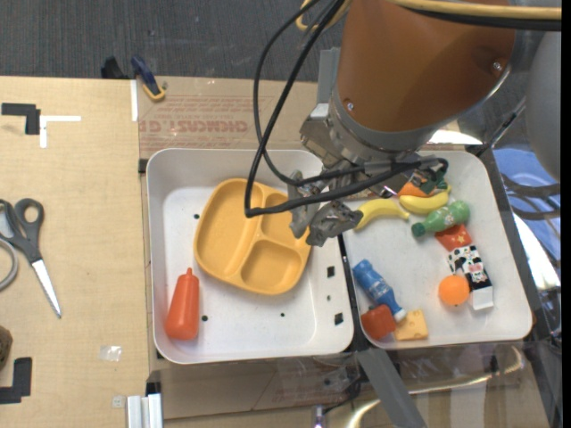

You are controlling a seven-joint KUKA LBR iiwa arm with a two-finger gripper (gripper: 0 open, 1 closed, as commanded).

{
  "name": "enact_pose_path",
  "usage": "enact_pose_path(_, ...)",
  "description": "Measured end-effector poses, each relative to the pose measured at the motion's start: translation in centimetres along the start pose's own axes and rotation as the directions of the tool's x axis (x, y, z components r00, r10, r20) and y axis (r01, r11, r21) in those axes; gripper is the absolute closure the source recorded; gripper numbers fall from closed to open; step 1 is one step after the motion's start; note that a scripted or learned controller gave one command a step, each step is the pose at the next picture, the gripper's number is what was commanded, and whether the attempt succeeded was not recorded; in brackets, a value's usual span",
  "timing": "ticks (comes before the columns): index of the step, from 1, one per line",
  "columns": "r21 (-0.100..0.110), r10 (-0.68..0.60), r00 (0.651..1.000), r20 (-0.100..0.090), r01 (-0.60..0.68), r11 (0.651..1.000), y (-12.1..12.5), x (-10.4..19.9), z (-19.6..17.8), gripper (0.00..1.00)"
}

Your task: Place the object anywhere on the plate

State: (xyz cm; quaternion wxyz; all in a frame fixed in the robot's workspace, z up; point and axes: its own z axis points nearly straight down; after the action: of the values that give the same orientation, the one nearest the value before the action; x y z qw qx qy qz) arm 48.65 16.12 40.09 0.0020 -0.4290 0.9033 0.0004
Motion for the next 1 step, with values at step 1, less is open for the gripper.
enact_pose_path(1, -0.001, -0.311, 0.95, 0.001, 0.311, 0.95, 0.66, -1.3, -4.39, 1.0)
